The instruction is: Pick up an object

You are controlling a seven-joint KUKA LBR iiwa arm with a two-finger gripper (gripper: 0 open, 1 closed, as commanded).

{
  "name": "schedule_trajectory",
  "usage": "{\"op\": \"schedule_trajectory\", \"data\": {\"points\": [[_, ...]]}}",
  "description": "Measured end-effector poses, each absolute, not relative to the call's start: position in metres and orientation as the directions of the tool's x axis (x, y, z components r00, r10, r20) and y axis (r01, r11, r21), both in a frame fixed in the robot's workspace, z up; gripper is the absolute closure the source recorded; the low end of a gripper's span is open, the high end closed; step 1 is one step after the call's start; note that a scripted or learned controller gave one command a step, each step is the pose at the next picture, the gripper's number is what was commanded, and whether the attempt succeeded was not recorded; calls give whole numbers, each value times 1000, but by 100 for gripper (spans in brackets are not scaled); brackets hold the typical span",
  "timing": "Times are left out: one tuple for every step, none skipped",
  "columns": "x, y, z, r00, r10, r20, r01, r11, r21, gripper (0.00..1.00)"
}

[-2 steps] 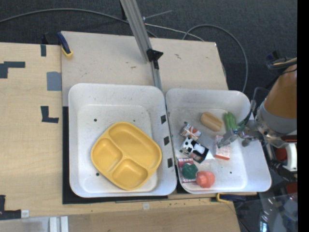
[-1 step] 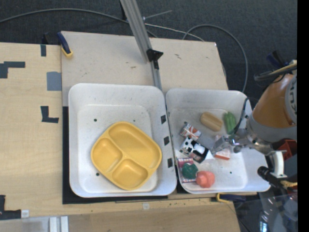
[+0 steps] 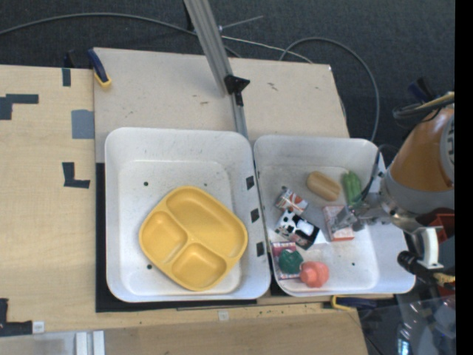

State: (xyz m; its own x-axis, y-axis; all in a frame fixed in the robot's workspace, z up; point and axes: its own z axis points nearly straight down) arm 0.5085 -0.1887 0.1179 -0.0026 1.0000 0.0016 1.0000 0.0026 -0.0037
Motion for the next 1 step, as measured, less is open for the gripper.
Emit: {"op": "schedule_trajectory", "data": {"points": [[506,-180,164,-3,1000,0,1000,3,2,100]]}}
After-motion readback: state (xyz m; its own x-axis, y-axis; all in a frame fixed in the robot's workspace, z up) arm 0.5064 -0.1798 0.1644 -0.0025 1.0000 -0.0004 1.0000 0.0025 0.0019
